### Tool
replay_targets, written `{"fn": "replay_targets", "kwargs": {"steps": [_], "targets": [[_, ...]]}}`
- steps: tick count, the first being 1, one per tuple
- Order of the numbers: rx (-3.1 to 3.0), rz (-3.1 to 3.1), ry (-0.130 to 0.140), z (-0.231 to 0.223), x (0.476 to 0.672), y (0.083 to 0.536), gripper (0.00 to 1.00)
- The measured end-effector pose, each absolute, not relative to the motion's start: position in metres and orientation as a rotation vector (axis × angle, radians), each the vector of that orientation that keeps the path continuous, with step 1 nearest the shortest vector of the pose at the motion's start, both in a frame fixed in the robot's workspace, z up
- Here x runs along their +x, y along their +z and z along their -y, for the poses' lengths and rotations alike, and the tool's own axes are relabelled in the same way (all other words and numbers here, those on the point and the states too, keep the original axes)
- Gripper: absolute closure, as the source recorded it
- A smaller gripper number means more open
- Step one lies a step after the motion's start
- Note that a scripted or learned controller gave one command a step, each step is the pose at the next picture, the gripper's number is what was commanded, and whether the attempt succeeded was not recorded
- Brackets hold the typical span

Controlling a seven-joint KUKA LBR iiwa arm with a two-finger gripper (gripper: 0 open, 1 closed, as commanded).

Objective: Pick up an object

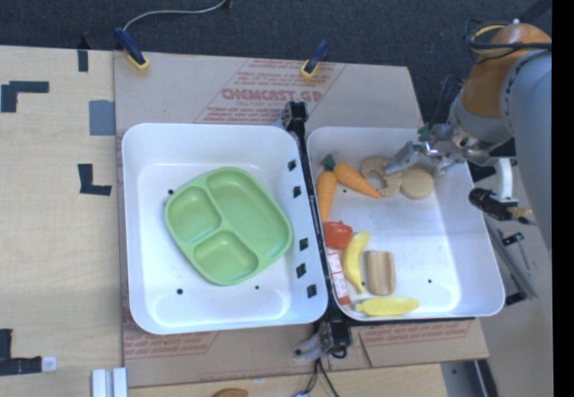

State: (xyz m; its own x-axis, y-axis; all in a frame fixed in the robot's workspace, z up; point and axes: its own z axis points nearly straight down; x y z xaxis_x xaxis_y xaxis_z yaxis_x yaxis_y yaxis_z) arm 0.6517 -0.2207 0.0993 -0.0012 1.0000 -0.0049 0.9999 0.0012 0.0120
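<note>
My gripper point(395, 162) reaches in from the right and is low over the back of the right bin point(448, 234). It is right beside a tan round piece point(417, 185) and a pale ring-shaped piece point(380, 175). I see nothing held in it. An orange carrot point(356, 181) lies just left of the gripper, and a second carrot point(325, 194) lies along the bin's left wall. Nearer the front are a red item point(336, 234), a banana point(356, 259), a bread roll point(380, 271) and a yellow item point(387, 306).
The left bin point(143, 207) holds a green divided plate point(229, 225). A black divider point(305, 207) runs between the bins. The grey arm with its orange band point(502, 81) stands over the right bin's far right corner. Cardboard point(251, 90) lies under both bins.
</note>
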Motion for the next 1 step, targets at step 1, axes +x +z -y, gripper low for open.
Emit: {"fn": "replay_targets", "kwargs": {"steps": [1], "targets": [[2.214, -2.219, 0.008, 0.1557, 0.6717, 0.091, 0.0]]}}
